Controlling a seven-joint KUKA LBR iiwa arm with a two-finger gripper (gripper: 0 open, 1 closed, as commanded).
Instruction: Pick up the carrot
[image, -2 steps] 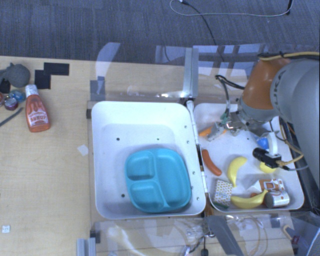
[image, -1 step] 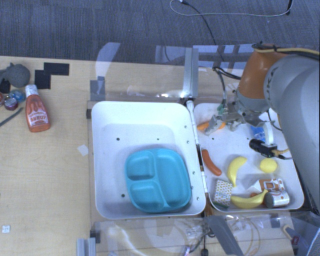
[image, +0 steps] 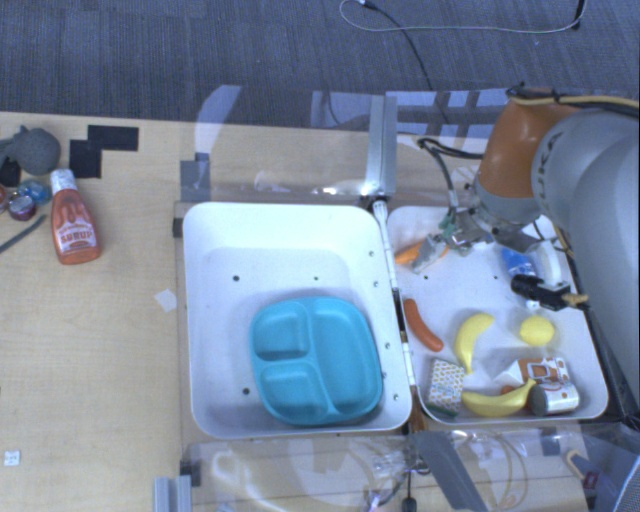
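one risk: the gripper (image: 440, 245), jaw state i cannot tell, sits beside the carrot (image: 406, 254) and could nudge it against the bin wall (image: 385, 240).

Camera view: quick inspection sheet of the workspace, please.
Surface: wooden bench, two white bins side by side.
Job's things: carrot at right bin's upper left, beside the gripper.
Clutter: blue tray in left bin; sausage, two bananas, lemon in right bin.
Grippers: gripper low over the carrot; grasp unclear.
Cables: black cable on floor.
Surroundings: ketchup bottle on bench.
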